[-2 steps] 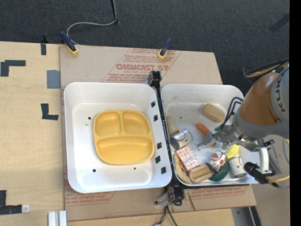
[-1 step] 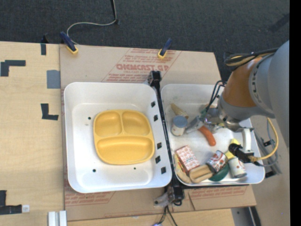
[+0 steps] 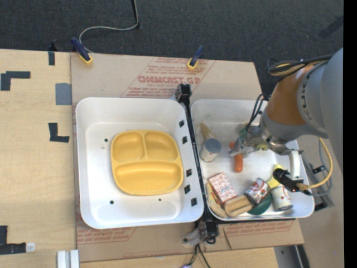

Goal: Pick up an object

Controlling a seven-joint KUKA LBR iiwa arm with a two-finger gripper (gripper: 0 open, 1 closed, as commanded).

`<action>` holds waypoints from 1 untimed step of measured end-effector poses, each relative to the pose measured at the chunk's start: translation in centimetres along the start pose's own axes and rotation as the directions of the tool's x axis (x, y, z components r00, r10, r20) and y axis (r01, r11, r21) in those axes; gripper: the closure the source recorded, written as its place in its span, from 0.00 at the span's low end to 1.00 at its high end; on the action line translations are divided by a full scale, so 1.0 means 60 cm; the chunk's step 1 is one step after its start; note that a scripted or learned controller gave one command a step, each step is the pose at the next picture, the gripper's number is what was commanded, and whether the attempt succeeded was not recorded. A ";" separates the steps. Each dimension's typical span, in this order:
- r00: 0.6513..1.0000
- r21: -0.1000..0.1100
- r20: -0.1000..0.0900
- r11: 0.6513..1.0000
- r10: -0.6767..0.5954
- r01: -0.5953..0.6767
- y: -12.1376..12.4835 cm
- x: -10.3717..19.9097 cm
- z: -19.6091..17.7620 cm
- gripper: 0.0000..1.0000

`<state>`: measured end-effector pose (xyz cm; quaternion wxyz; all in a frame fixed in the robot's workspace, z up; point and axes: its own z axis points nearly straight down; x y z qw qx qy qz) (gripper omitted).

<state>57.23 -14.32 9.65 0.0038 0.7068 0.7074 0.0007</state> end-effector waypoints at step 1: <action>1.000 0.007 -0.005 1.000 -0.002 0.002 -0.082 0.089 -0.147 1.00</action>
